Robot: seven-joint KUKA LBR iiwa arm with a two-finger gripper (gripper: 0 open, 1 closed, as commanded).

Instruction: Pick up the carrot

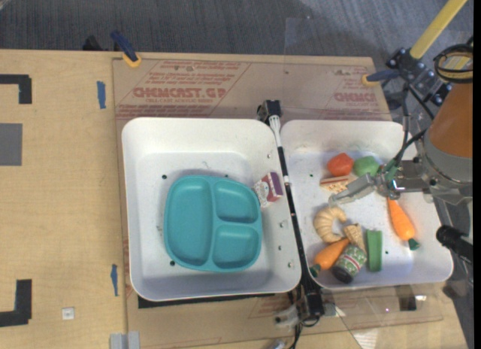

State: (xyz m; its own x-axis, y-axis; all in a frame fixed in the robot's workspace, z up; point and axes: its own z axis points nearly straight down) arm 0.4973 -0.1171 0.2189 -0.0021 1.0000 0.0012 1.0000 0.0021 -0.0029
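An orange carrot (401, 220) with a green stub at its lower end lies near the right wall of the right bin (428, 265). A second orange, carrot-like piece (330, 253) lies at the bin's lower left. My gripper (350, 190) reaches in from the right over the bin's middle, just below a red tomato (340, 164) and a green piece (366, 165). It sits left of and above the right-hand carrot, apart from it. The view does not show anything held in it.
In the right bin there are also a croissant (329, 221), a green vegetable (373, 250), a small can (349, 263) and a bread-like stick (334, 182). The left bin (143, 144) holds a teal divided plate (213, 222) and a small packet (269, 188).
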